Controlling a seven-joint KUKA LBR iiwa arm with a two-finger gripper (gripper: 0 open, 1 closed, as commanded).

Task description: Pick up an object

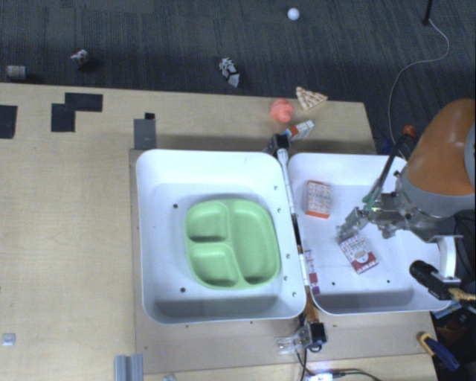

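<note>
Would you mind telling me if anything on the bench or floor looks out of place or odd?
Yes. Small things lie outside the bins: a pink ball and a pizza-slice toy at the bench's far edge, and a white ball on the dark carpet. Inside the right white bin, a small red-and-white packet lies askew.

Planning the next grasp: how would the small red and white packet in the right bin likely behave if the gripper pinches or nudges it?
The packet lies flat and looks thin, so it is probably light and would slide across the smooth white bin when nudged. Flat on the floor, its edges may be hard to pinch. The gripper is just above it.
</note>
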